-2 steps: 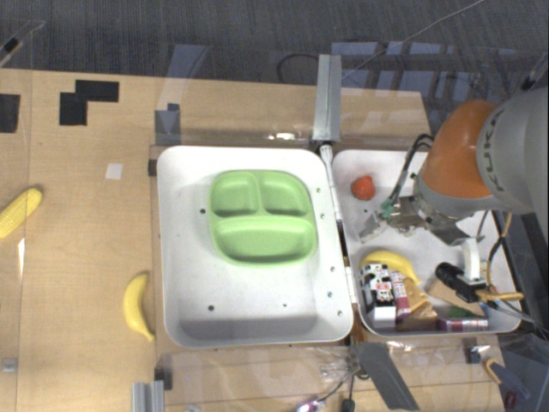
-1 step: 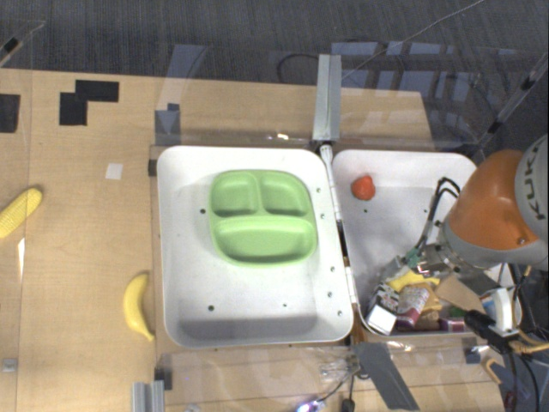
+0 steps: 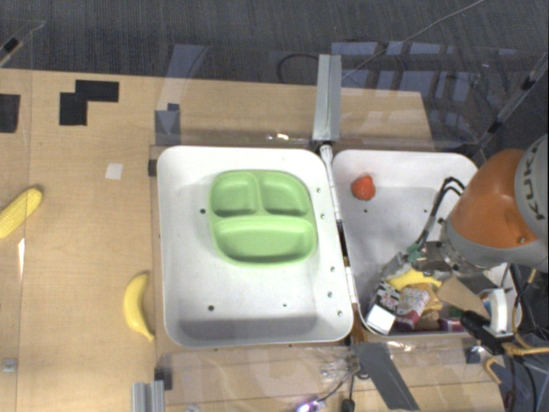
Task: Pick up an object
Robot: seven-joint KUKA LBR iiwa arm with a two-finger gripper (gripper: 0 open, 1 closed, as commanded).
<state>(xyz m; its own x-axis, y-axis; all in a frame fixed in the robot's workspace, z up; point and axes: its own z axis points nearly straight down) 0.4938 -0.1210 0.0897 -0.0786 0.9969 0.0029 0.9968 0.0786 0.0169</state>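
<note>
Gripper hung low over the near part of the right white bin, just above a heap of small objects, and whether it stood wide or closed I could not tell, because the grey arm with its orange band covered most of it from above. Nothing showed between its tips, so I judged that no object was yet held.

Directly under it lay a small yellow banana-shaped toy, touching a crinkled dark-and-red foil packet and a small white box that sat against the bin's near left corner. These things were piled together against the near wall, probably because loose objects slide there in a shallow tray, and that crowding would make a clean grasp of one piece harder. A round red-orange ball lay well apart from the heap, near the far left corner of the same bin, alone and easier to reach.

The left white bin carried a light green plastic divided plate near its middle, flat, with three compartments facing up. Outside the bins, on the wooden bench, a yellow plastic banana lay just beside the left bin's near left corner, and a yellow toy corn cob rested at the bench's left edge, both beyond the arm's working area.
</note>
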